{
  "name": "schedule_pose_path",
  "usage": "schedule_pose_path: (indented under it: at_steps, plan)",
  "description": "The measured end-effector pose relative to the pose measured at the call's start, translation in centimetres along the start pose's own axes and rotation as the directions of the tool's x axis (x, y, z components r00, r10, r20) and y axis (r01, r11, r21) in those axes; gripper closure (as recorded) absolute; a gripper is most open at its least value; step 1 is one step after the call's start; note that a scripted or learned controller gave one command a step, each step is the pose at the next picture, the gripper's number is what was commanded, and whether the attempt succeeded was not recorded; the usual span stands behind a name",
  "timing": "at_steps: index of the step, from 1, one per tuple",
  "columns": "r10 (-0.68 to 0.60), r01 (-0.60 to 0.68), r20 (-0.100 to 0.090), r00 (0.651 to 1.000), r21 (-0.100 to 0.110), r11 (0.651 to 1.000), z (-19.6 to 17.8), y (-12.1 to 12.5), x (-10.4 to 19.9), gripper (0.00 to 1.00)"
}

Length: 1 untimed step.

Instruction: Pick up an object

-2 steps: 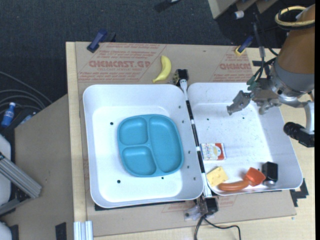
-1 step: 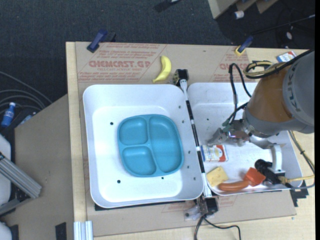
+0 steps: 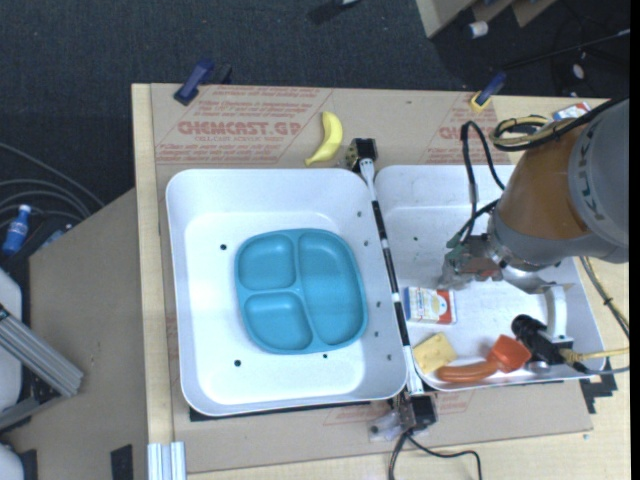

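bins (image 3: 200,268): smooth white plastic, slight sheen | divided plate (image 3: 299,290): blue plastic, matt-smooth | bench top (image 3: 240,123): tan board, matt, red printed lettering | banana (image 3: 326,138): glossy yellow plastic look | arm (image 3: 555,193): orange band glossy, grey shell smooth | floor (image 3: 100,28): dark rough carpet
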<state>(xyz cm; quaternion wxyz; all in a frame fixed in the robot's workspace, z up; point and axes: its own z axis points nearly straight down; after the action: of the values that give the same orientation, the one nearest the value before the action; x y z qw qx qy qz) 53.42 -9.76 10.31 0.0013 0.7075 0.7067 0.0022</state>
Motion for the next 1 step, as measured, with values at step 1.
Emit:
schedule_pose_path:
  at_steps: [1]
  plan:
    - [-0.002,0.002,0.003,1.0,0.002,1.0,-15.07,2.37,-2.16,1.0]
